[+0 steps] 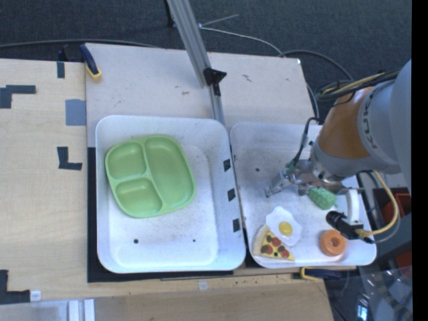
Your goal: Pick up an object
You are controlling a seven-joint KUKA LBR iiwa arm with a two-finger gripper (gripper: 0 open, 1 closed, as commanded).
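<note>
My gripper (282,183) hangs low over the middle of the right bin (257,146), reaching in from the right under the grey and orange arm. A green toy (322,197) lies just to its right, close to the wrist. In front of the gripper lie a fried egg toy (283,223) and a pizza slice toy (273,245), the egg a short way below the gripper's tip. An orange doughnut toy (332,243) sits in the bin's near right corner. I see nothing held in the gripper.
The left bin (200,226) holds a green divided plate (148,174) in its upper left part. A slanted metal rail (194,35) runs from the top down to the gap between the bins. Cables trail at the right by the arm.
</note>
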